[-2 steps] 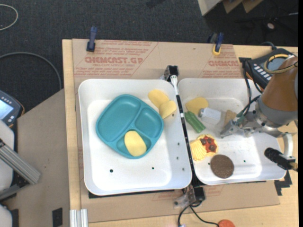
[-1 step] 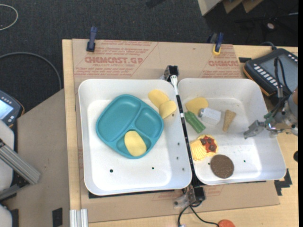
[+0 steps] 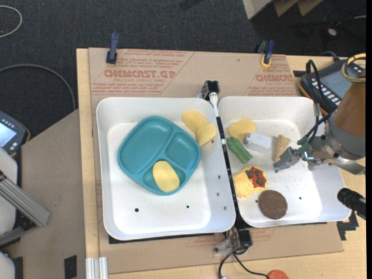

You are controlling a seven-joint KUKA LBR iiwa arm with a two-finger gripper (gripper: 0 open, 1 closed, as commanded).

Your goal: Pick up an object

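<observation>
Grey metal fingers of the gripper (image 3: 286,157) reach into the right bin (image 3: 302,106) from its right edge, and we see them spread apart with nothing between them. Their tips are just beside a small tan wedge (image 3: 281,146), which lies near the middle of this bin, but we cannot tell if they touch it. Next to the wedge, toward the left edge, there is a pale grey block (image 3: 258,140), then a green stick (image 3: 239,149) and a yellow piece (image 3: 242,128) close to the far left corner. Toward the near edge we find a red and yellow item (image 3: 251,181) and a brown round disc (image 3: 272,204). Over the divider, the left bin (image 3: 116,214) carries a teal divided plate (image 3: 151,150) with a yellow lump (image 3: 166,176) in its near compartment. Two more yellow pieces (image 3: 199,127) lie by the far right corner of this bin.
</observation>
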